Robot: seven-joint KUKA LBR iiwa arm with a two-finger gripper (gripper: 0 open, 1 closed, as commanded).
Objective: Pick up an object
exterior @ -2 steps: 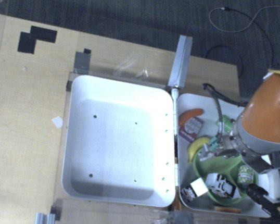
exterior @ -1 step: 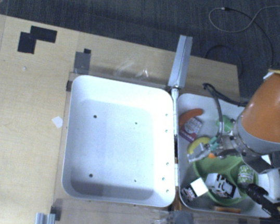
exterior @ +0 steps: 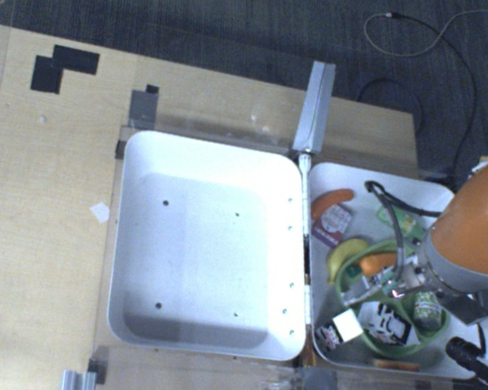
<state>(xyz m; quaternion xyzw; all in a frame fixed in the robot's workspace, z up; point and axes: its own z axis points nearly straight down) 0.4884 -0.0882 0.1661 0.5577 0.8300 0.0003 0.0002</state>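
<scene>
- gripper [exterior: 391, 291] is down low in the right shallow white plastic bin [exterior: 315, 346], buried in clutter; cannot tell how its jaws stand, too much glare and wire around the tip
- nothing seen clamped, so no object counts as held; likely the descent/grasp step of the pick
- right under and just right of the tip: green round bowl-like thing [exterior: 405, 339] with a small black-and-white item inside, probable target, guess only
- just left of the tip: yellow curved banana-shaped toy [exterior: 344, 256], touching a small orange piece [exterior: 379, 260]
- lower left of the tip: small white block [exterior: 347, 325] against the bowl rim
- further up-left: orange-red sausage-shaped toy [exterior: 333, 199] over a purple-white packet [exterior: 335, 221]
- objects piled in this bin because it's the pick source; large left white bin [exterior: 135, 246] sits well apart to the left
- arm pose: grey arm with orange band [exterior: 487, 223] comes in from the right, wrist tipped steeply down, black cable [exterior: 390, 202] looping over it
</scene>
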